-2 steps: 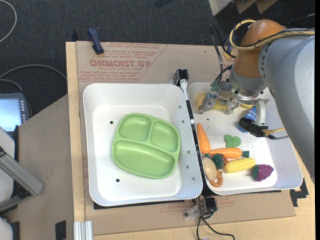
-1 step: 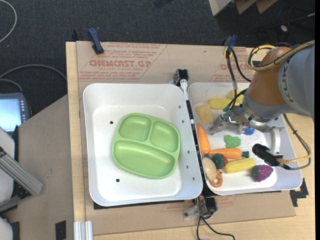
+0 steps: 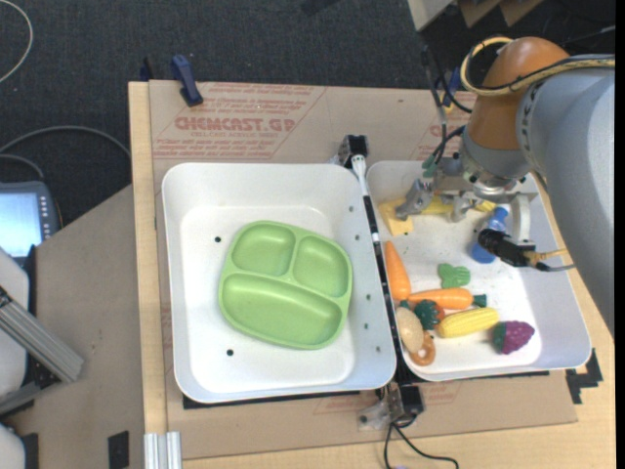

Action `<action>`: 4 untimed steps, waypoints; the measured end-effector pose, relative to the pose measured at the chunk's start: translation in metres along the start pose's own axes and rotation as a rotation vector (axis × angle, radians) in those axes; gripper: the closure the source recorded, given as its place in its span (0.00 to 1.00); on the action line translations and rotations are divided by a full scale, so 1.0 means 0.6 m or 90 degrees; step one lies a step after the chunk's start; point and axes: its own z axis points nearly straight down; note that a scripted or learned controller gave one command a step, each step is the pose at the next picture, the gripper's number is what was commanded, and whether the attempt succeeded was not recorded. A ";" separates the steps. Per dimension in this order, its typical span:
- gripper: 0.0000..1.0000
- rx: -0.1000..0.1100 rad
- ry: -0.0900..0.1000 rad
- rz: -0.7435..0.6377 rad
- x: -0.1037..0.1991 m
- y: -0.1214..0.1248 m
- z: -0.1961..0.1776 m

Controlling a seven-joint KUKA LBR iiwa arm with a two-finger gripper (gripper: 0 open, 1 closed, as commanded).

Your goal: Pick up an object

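Over the far end of the right bin (image 3: 562, 345), the gripper (image 3: 459, 201) hangs low from the grey arm (image 3: 576, 154) with its orange band (image 3: 508, 91), reaching in from the right. Whether it is wide, narrow or holding something cannot be told, since the wrist and the metal parts around it cover the tips. Just to its left, against the bin's far-left corner, lies a yellow wedge like a piece of cheese (image 3: 398, 219), close to the gripper's nearest part; contact cannot be judged. Just right and a little nearer the camera, a blue toy (image 3: 487, 244) lies partly under a black fitting on the wrist.

Nearer the camera the toys crowd together in the near half of that bin. A carrot (image 3: 395, 270) lies along the left wall. Beside it sit a small green piece (image 3: 453, 276), a second orange carrot with a dark green top (image 3: 441, 301), a corn cob (image 3: 468, 321), a purple bunch of grapes (image 3: 512, 335) and a pale, brown-rimmed piece (image 3: 413, 338) at the near-left corner. These lie touching or nearly touching, well apart from the gripper.

Between the two bins their raised rims meet. The left bin (image 3: 186, 262) holds a green divided plate (image 3: 285, 283) lying flat at a slight angle. Both bins rest on a brown board (image 3: 244, 125), with a blue clamp (image 3: 186, 78) at its far edge.
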 end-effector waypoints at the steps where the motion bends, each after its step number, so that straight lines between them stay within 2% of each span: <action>1: 0.00 -0.013 0.000 0.001 0.031 -0.076 0.002; 2: 0.00 0.007 0.004 0.003 0.004 0.007 0.007; 3: 0.00 -0.010 0.001 0.002 0.016 -0.149 0.006; 4: 0.00 -0.013 0.000 0.002 -0.032 -0.174 0.006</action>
